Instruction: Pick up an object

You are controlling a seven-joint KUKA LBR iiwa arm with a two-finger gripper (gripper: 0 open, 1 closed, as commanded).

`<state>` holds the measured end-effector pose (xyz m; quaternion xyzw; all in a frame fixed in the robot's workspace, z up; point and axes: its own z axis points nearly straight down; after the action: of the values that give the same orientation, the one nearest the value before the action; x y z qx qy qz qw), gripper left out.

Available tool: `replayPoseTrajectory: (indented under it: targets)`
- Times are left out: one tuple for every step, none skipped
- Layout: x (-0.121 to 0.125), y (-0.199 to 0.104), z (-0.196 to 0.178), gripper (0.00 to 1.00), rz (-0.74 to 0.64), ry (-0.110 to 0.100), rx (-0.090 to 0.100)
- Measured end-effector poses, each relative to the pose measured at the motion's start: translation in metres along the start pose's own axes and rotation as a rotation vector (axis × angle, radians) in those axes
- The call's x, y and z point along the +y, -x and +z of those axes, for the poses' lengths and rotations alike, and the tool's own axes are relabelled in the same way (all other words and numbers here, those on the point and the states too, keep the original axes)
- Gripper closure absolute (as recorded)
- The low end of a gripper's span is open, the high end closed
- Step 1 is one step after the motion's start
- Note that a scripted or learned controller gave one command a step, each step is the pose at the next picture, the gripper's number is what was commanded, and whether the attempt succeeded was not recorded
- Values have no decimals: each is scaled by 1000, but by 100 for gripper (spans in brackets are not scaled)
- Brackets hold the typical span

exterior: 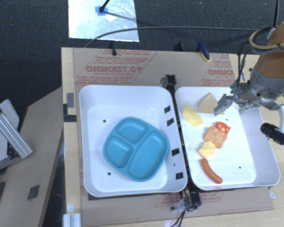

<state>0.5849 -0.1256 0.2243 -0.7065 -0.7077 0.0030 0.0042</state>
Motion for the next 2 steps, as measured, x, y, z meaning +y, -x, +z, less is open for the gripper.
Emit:
replayPoseTrajectory:
  targets:
    - [2,0,-6,0,-2,11,-2]
    - [2,9,40,0,0,9,-2]
